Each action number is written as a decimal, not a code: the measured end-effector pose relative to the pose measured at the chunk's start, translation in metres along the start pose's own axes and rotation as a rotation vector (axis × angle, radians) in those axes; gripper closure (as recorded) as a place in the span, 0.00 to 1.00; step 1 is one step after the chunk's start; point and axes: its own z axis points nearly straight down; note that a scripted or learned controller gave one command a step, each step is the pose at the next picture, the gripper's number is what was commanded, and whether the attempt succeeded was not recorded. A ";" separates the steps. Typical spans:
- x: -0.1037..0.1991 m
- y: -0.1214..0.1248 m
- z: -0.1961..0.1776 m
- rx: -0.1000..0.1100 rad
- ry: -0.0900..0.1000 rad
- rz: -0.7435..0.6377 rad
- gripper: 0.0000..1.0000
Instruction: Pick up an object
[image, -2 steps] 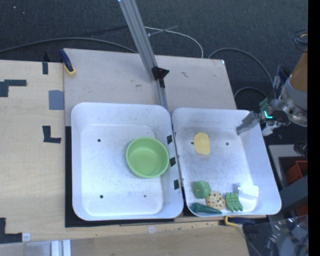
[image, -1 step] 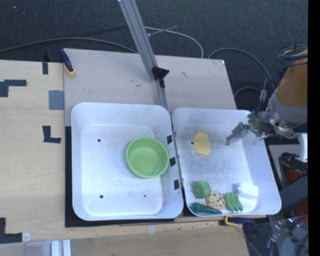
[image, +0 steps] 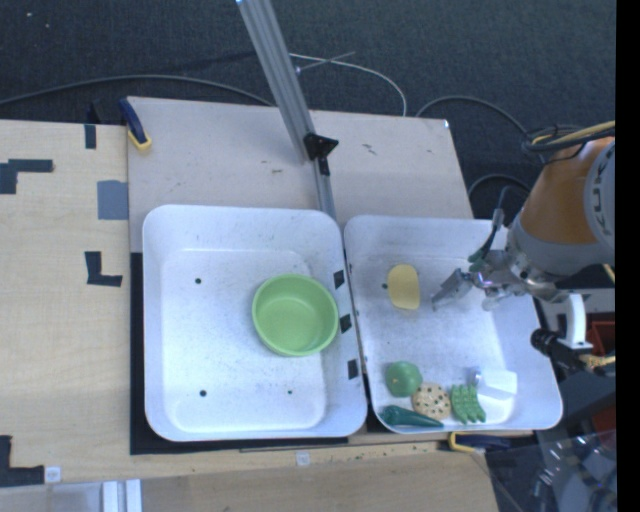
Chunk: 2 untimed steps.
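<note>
Wooden bench (image: 60, 330), two white bins. Right bin (image: 520, 330): gripper (image: 452, 288) empty, fingers parted, just beside yellow object (image: 404, 286) near far-left corner. Advice: centre over object, descend vertically, close across narrow width.

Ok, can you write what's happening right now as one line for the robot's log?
gripper: over right bin, holding nothing | nearest: yellow piece | left bin: green bowl | pick: not yet done

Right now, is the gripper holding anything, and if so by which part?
Nothing is held. The gripper hangs over the right white bin, its fingers apart with nothing between them, just right of the flat yellow piece.
</note>
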 end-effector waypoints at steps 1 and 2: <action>0.001 -0.001 0.054 -0.001 -0.001 0.000 0.00; 0.001 0.000 0.041 -0.005 -0.001 -0.001 1.00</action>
